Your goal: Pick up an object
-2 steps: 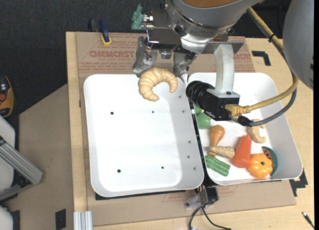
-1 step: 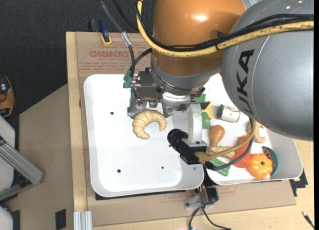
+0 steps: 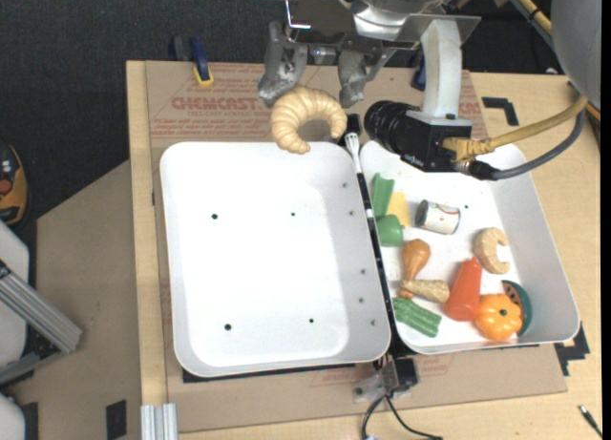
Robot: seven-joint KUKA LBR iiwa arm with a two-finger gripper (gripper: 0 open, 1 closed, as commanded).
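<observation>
The croissant (image 3: 306,117) hung just under the claw (image 3: 318,83), above the far rim of the left bin (image 3: 191,266). The spread fingers straddled its arched back, seemingly holding it, its curve running side to side.

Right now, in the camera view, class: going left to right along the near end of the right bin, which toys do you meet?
Green pod-shaped toy → red toy → orange pumpkin, all at the near end of the right bin.
</observation>
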